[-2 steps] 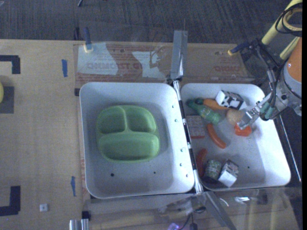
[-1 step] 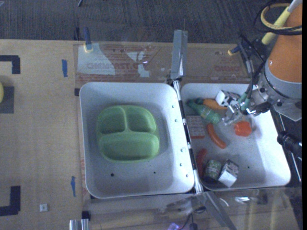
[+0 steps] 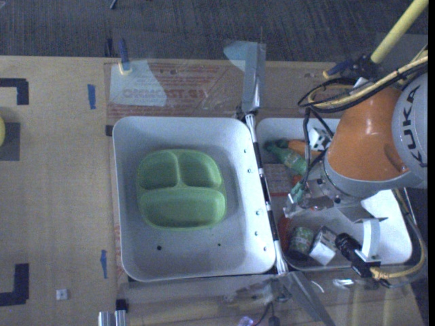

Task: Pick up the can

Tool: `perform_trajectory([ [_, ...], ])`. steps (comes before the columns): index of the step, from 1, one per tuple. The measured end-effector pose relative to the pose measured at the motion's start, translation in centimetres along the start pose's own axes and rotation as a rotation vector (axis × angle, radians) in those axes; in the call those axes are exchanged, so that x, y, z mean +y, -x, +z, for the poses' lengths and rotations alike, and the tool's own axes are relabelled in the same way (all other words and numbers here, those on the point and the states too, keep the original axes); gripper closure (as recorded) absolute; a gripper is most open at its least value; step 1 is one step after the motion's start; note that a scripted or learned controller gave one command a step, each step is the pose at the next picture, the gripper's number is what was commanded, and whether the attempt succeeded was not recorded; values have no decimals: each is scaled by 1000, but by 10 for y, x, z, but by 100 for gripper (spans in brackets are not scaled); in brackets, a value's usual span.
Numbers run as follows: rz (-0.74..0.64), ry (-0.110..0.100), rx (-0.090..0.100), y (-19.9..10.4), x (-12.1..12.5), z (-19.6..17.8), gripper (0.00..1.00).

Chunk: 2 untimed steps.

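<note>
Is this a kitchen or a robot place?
Most likely a robot test lab, not a kitchen. A big orange and grey robot arm reaches over two white bins on a wooden bench marked with blue tape. The green divided plate looks like a toy for practice.

The wooden bench (image 3: 54,202) bears 2 white bins (image 3: 129,202) side by side, blue tape (image 3: 91,95) near them.

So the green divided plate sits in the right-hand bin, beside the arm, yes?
Not quite. The camera view shows the green divided plate in the left bin, alone. The arm reaches over the right bin instead.
</note>
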<state>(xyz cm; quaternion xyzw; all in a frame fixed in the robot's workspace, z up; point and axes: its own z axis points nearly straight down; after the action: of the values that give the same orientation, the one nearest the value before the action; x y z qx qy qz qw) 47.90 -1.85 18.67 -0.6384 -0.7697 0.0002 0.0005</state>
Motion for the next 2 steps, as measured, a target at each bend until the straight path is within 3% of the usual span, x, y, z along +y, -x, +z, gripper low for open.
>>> perform_trajectory([
  [1,280,1,-1,-5,8,-68,100],
  [2,310,-1,0,70,-14,3,100],
])
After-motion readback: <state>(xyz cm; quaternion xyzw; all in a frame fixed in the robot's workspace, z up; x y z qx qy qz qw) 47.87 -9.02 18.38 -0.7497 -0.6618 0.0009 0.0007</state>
